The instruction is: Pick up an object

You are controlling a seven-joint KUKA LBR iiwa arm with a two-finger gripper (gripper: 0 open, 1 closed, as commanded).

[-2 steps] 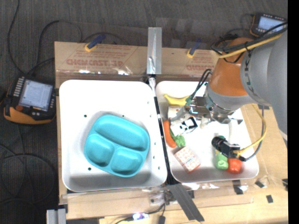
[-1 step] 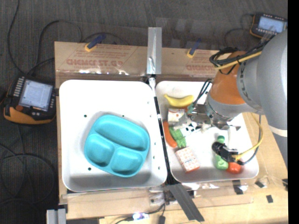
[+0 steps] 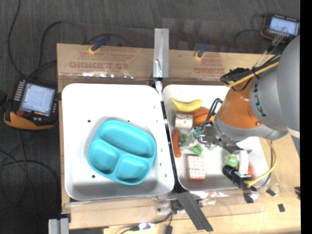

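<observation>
The right bin [image 3: 258,147] holds several objects: a yellow banana [image 3: 186,103], an orange-red rounded item [image 3: 201,115], a small white box [image 3: 183,122], an orange carrot [image 3: 176,144], a green leafy piece [image 3: 195,148], a red-and-white carton [image 3: 196,168] and a green-and-white packet [image 3: 234,158]. My gripper [image 3: 203,136] hangs low over the middle of this pile, just right of the white box and above the leafy piece. The wrist's orange band [image 3: 237,110] hides most of it, and no object shows in its grasp.
The left bin [image 3: 73,130] holds a blue sectioned tray [image 3: 123,151]. A metal post [image 3: 161,52] stands behind the divider between the bins. Black cables [image 3: 236,175] loop over the right bin's front right corner. Handheld pendants lie beyond the bench at left [image 3: 31,105] and top right [image 3: 280,27].
</observation>
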